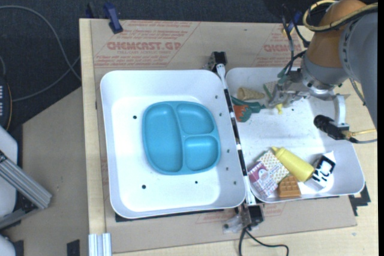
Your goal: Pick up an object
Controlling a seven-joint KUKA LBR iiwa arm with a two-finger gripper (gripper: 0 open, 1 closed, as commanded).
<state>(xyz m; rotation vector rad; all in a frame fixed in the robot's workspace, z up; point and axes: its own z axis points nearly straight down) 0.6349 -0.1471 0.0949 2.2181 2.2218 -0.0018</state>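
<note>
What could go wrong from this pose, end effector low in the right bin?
1. The end effector sits at the far wall of the right bin, so it may scrape the rim.
2. The teal item and the tan piece lie close together there; a grasp could nudge one or catch both.
3. The yellow bottle and its neighbours are bunched at the near end.

- My arm (354,39) is grey, with an orange band (330,39) above the wrist.
- Both bins are white: the left bin (120,129) and the right bin (288,129).
- The divided plate (180,136) in the left bin is light blue.
- At 5 o'clock in the right bin, the bottle (295,163) is yellow.
- Beside it, the packet (267,172) is pink and white, patterned.
- The waffle piece (289,187) is brown, with a grid pattern.
- At 10 o'clock, a small toy (245,110) is orange and green.
- The bench board (174,45) is tan, with red lettering.
</note>
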